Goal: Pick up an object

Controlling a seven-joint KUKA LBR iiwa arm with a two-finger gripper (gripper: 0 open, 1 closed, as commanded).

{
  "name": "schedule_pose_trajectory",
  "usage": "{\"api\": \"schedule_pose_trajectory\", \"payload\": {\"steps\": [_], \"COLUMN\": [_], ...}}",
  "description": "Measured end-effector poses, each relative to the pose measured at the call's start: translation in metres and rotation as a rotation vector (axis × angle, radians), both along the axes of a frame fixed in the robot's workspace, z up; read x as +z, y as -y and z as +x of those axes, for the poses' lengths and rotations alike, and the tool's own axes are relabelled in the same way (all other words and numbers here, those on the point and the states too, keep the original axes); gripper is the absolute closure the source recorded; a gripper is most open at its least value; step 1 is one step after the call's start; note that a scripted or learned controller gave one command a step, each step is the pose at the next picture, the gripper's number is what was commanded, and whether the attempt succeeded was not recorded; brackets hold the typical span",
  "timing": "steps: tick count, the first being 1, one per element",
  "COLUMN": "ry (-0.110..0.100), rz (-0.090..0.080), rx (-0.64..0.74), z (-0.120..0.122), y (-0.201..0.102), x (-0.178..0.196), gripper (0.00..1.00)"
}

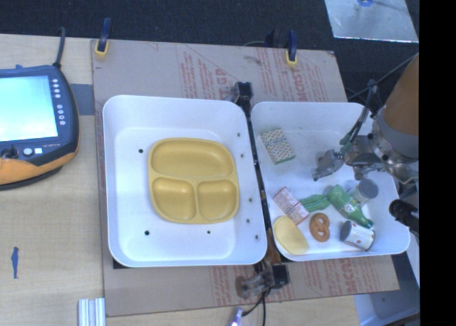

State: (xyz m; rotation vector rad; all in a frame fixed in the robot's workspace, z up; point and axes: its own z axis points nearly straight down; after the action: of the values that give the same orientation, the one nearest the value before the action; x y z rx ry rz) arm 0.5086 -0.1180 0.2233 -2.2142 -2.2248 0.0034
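Camera view: the gripper (329,166) hovers low in the right bin (306,112), mid-right of frame, above a green toy (335,198); whether it grips anything is unclear.

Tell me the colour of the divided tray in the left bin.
Yellow; the divided tray shows clearly in the camera view.

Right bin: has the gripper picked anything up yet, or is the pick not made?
Nothing looks picked. The gripper sits low over the right bin floor with no object visibly between its fingers. The checkered packet, green toy, pretzel, yellow piece and small cup all lie in the bin. Grasp and lift remain.
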Motion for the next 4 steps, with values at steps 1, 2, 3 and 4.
{"api": "schedule_pose_trajectory", "payload": {"steps": [1,2,3,4], "ry": [-0.002,-0.002,-0.002,0.003], "rz": [0.0,-0.002,-0.002,-0.001], "rx": [0.002,0.007,0.007,-0.001], "z": [-0.001,0.0,0.0,0.13], "y": [0.01,0.011,0.011,0.086], "x": [-0.133,-0.122,-0.122,-0.096], "gripper": [0.0,1.0,0.0,0.0]}}
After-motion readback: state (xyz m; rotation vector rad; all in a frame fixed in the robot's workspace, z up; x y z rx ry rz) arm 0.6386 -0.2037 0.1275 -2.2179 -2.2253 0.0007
